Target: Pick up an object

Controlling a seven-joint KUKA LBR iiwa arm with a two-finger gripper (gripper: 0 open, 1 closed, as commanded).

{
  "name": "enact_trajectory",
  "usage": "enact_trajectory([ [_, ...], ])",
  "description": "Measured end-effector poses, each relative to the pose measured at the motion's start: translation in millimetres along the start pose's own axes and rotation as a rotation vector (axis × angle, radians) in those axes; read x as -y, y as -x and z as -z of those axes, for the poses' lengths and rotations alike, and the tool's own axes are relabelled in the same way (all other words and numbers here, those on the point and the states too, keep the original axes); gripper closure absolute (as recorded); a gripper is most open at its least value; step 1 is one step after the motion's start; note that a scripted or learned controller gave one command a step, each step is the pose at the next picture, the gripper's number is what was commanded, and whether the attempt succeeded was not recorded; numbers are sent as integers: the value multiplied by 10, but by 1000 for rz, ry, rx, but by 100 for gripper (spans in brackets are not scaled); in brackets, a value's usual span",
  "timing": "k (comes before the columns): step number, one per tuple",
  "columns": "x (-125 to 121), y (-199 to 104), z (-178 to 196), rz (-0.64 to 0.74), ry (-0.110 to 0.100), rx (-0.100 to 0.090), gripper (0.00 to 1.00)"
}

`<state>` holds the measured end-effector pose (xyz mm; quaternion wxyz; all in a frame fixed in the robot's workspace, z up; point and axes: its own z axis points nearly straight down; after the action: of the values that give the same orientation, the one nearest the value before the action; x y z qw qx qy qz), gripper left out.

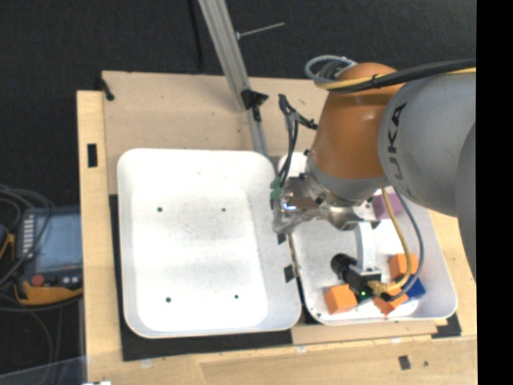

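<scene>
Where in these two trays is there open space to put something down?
The left bin has a bare floor from wall to wall. The right bin is crowded: the arm overhangs it, and an orange block and other small objects fill its near corner.

- The flat, light-brown wooden bench (176, 111) fills the middle of the camera view.
- A shallow white plastic left bin (192, 239) with rounded corners rests on the bench.
- A second shallow white right bin (437, 299) sits just beside it, their rims touching or nearly so.
- A dark mat (116, 295) shows under the left bin's left and lower edges.
</scene>
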<state>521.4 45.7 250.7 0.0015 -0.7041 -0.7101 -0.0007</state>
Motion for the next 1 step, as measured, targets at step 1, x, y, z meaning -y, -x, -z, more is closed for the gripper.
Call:
enact_trajectory([
  [1, 275, -449, -192, -2, -1, 3, 100],
])
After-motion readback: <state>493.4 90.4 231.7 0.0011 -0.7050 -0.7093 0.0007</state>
